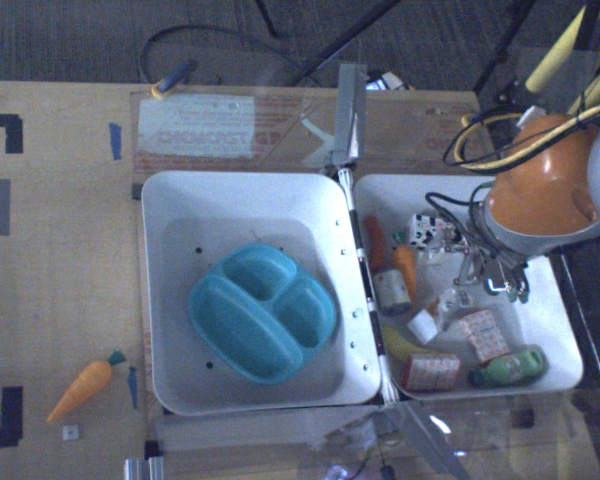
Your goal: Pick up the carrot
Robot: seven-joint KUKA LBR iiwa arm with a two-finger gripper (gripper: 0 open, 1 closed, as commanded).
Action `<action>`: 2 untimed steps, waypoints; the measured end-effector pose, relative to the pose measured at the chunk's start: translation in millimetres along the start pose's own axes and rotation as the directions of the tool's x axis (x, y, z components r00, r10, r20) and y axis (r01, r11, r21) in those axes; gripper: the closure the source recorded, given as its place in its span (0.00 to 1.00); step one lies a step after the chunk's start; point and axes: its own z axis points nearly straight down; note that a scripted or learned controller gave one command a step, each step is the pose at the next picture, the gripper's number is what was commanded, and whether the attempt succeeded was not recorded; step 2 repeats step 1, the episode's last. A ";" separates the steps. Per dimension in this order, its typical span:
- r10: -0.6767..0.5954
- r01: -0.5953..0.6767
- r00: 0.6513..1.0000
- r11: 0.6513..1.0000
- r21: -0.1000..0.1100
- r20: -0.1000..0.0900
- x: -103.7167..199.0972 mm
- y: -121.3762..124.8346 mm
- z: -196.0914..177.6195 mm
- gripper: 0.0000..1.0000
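Lowermost on the bench, outside both bins, lies one carrot [80, 389]. Left bin [170, 208]: a blue divided tray [263, 313]. Right bin [565, 318]: green bottle [508, 367], red box [432, 372], banana [405, 345], patterned packet [483, 333], tin [390, 291] and a second carrot [407, 269]. Gripper [480, 273] hovers above this bin; whether it is apart or together cannot be made out.

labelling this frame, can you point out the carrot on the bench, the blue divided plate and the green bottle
carrot [80, 390], camera view, middle of its orange body
blue divided plate [228, 346], camera view, its outer rim at the lower left
green bottle [510, 368], camera view, middle of its body
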 end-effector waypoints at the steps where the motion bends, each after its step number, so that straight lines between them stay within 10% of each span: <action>1: 0.197 -0.197 0.980 0.980 -0.001 -0.014 -7.8 65.0 -74.8 0.00; 2: 0.197 -0.197 0.980 0.980 -0.001 -0.014 -7.8 65.0 -74.8 0.00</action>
